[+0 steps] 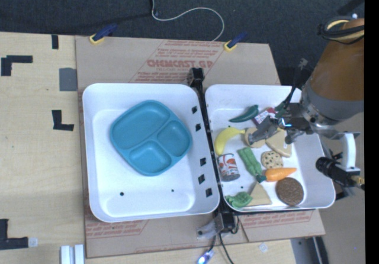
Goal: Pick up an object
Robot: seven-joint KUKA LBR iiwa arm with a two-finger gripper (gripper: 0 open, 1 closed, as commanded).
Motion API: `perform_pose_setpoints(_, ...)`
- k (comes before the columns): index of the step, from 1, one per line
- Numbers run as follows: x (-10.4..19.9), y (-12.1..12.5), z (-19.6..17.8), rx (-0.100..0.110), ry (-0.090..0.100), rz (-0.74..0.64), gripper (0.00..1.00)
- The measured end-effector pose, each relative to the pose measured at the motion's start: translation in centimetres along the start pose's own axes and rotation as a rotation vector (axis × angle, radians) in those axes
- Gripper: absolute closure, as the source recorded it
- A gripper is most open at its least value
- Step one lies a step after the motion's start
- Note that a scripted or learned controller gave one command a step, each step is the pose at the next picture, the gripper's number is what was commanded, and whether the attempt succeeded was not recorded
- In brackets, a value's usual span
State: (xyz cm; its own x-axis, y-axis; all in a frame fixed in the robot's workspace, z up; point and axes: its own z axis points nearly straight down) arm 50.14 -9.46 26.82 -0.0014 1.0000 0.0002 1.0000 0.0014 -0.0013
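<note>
Two white bins sit side by side. The left bin (98, 138) holds a blue divided plate (151, 137). The right bin (314, 180) holds toy food: a banana (227, 137), carrot (279, 173), cookie (289, 191) and green pepper (244, 115). The gripper (267, 131) hangs low over the right bin; whether it is spread or closed is unclear, perhaps touching a tan piece.

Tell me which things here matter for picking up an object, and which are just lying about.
For the job:
- grey arm's gripper, over the right bin
- right white bin of toy food: yellow banana, orange carrot, round brown cookie, small can

Lying about:
- blue three-compartment plate in the left white bin
- white cable
</note>
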Motion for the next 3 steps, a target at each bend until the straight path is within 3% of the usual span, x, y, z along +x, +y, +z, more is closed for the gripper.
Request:
perform_pose_setpoints(1,0.1,0.0,-1.0,0.001,0.0,-0.001,1.0)
perform_pose_setpoints(2,10.3,-2.0,5.4,0.009,0.003,-0.009,1.0)
perform_pose_setpoints(3,14.0,-1.7,-5.6,-0.01,0.002,-0.006,1.0)
